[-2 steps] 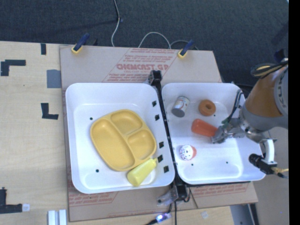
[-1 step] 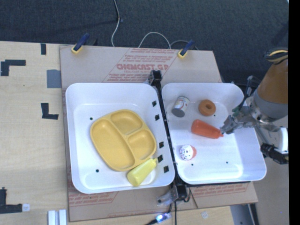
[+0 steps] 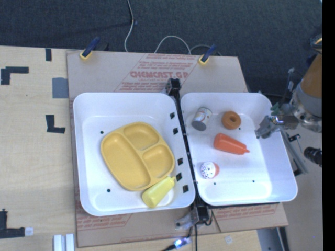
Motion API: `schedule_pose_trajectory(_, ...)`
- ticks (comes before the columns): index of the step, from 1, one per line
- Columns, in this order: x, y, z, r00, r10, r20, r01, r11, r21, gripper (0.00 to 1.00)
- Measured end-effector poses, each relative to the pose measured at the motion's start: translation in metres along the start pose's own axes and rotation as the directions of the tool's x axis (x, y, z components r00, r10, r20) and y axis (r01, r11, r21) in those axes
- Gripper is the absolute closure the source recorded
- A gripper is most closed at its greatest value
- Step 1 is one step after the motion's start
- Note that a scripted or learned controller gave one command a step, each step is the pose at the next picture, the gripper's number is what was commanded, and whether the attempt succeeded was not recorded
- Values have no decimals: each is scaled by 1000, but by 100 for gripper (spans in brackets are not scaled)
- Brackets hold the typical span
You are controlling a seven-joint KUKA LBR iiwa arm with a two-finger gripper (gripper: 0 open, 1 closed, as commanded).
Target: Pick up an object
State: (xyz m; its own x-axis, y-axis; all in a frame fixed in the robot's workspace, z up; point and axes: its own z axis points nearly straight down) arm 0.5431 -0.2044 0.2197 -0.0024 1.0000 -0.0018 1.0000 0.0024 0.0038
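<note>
The right bin [image 3: 272, 187] holds an orange carrot-shaped toy [image 3: 230, 144], a brown doughnut [image 3: 231, 120], a small grey cup [image 3: 200, 118] lying on its side and a white ball with red marks [image 3: 209, 170]. My gripper [image 3: 266, 128] hangs over the bin's right rim, to the right of the carrot and doughnut and apart from both. Nothing shows between its fingers.
In the left bin [image 3: 86, 140] lie a yellow divided plate [image 3: 137, 154] and a yellow bottle-like object [image 3: 157, 191] at its front. A black divider [image 3: 180, 140] with clips runs between the bins. Cardboard lies under both.
</note>
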Motion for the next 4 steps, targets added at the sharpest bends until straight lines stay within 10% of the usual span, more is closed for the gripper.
schedule_pose_trajectory(1, 0, 1, -53, 1000, 0, 0, 0, 1000, -1, 100)
schedule_pose_trajectory(4, 182, 17, -32, 1000, -4, -2, 4, 1000, 5, 100)
